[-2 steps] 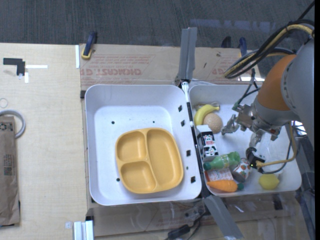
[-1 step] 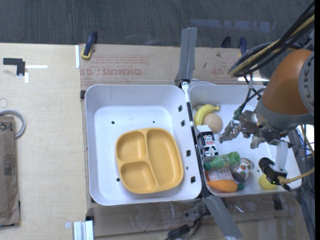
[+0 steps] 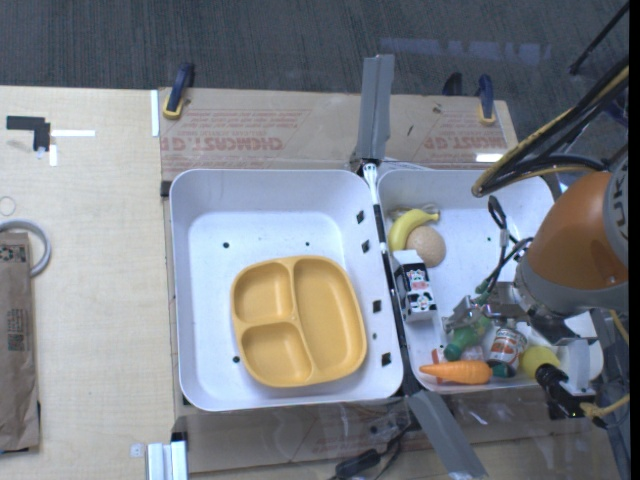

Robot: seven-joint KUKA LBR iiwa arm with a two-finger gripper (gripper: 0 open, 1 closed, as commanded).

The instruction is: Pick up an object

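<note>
The left white bin [image 3: 190, 268] holds a yellow plastic plate with three sections [image 3: 298, 320]. In the right white bin [image 3: 455, 183] lie a yellow banana [image 3: 410, 224], a tan egg [image 3: 427, 245] touching it, a small black and white milk carton [image 3: 416, 290], an orange carrot [image 3: 456, 372] and a small can [image 3: 505, 346]. The gripper [image 3: 478, 313] sits low, just above the can. I cannot tell how its fingers stand.
</note>
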